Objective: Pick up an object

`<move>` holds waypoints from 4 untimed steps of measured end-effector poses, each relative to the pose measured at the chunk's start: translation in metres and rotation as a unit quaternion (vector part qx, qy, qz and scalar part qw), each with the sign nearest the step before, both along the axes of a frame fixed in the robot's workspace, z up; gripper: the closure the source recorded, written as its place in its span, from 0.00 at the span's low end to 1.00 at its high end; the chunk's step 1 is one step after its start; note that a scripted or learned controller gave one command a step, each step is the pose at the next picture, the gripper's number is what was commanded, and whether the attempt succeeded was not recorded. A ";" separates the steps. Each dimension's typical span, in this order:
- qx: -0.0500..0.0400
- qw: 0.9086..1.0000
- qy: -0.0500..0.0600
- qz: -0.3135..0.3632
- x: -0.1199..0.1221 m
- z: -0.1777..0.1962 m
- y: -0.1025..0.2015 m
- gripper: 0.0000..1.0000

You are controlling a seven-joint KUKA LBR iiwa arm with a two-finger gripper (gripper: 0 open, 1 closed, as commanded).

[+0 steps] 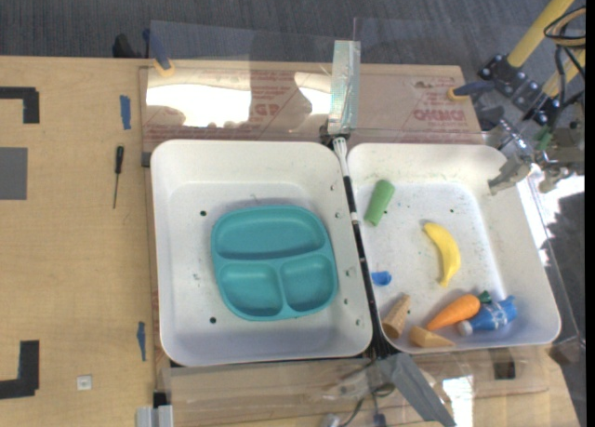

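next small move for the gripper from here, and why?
Probably bring the gripper left and down over the banana. The gripper sits at the right bin's far right rim, above no object. The banana lies apart from the other items, with bare bin floor around it, while the carrot and blue bottle touch each other in the near corner.

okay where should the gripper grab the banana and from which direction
Probably the banana at its thick middle, coming straight down, fingers closing across its narrow width. It lies flat, alone on open bin floor, running near to far in view, so both flanks look free.
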State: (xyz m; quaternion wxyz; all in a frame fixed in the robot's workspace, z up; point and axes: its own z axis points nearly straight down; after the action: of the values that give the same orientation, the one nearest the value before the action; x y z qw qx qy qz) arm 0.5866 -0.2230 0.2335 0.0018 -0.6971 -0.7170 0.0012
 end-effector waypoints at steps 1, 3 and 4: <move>0.002 0.999 0.002 0.053 -0.062 -0.106 0.042 0.00; -0.001 0.993 -0.006 0.120 -0.036 -0.146 0.059 0.00; -0.003 0.993 -0.009 0.119 -0.034 -0.134 0.059 1.00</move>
State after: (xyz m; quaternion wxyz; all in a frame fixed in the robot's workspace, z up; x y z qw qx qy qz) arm 0.5523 -0.1641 0.0996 -0.0068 -0.6067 -0.7949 -0.0033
